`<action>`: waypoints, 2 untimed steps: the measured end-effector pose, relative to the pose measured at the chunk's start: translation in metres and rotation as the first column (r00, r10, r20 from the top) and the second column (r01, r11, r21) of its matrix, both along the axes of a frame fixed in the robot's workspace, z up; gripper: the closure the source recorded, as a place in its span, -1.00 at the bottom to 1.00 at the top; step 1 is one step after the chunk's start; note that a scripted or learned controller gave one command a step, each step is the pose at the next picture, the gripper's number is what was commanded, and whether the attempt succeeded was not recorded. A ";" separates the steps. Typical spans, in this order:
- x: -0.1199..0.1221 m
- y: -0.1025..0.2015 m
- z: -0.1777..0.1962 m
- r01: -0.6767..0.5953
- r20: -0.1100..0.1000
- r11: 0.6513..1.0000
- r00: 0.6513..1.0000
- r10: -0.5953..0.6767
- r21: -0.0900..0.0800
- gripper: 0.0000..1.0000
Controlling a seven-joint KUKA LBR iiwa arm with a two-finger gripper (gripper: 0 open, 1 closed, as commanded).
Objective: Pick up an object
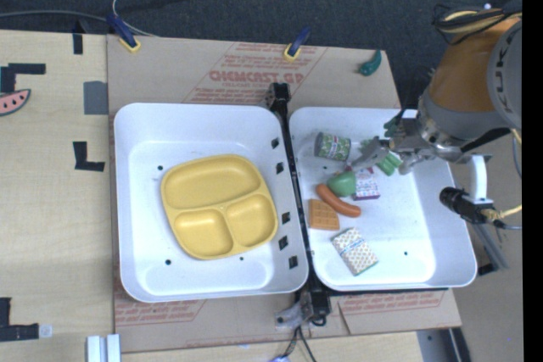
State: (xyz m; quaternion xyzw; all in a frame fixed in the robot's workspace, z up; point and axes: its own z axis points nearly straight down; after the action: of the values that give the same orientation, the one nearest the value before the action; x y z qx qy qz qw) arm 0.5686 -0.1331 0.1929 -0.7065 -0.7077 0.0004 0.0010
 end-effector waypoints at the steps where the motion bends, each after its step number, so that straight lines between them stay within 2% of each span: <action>1: 0.031 0.016 -0.103 0.001 0.012 1.000 1.000 -0.001 -0.006 -1.00; 2: 0.034 0.016 -0.091 0.001 0.022 1.000 1.000 -0.001 -0.009 1.00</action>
State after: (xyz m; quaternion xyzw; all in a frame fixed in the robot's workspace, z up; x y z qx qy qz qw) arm 0.6025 -0.1176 0.1023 -0.7067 -0.7074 -0.0041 -0.0097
